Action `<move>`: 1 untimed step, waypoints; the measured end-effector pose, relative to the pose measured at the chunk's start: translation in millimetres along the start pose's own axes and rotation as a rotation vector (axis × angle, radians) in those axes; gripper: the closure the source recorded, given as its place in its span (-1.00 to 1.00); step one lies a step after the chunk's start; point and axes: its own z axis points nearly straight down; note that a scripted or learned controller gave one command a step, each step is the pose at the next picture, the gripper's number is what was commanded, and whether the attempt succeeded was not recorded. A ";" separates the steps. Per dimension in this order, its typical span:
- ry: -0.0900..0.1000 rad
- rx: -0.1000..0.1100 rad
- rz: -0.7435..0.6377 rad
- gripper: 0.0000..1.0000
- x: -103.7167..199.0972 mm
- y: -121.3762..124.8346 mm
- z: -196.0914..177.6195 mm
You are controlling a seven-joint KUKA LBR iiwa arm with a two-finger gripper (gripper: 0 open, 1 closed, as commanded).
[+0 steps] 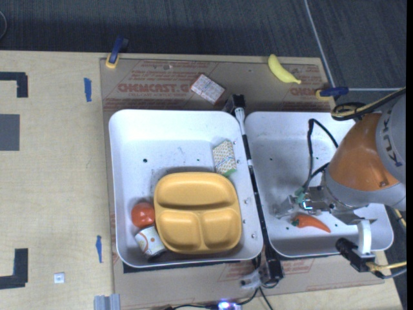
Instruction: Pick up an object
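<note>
Because the hand (pixel 298 205) sits low in the right white bin (pixel 284 134), just beside the small orange carrot-shaped toy (pixel 312 223) near that bin's front edge, the grasp is likely being set up now. Whether the hand is apart or together, I cannot tell; metal parts blur there. A good pick probably means centring over the toy's thick middle, closing across its narrow width, then lifting straight.

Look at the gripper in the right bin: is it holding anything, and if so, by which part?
It cannot be told. The gripper sits low beside the orange carrot in the right bin, but no object shows between its fingers.
</note>
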 end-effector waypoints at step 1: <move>0.000 -0.004 0.001 1.00 -0.1 1.2 -10.1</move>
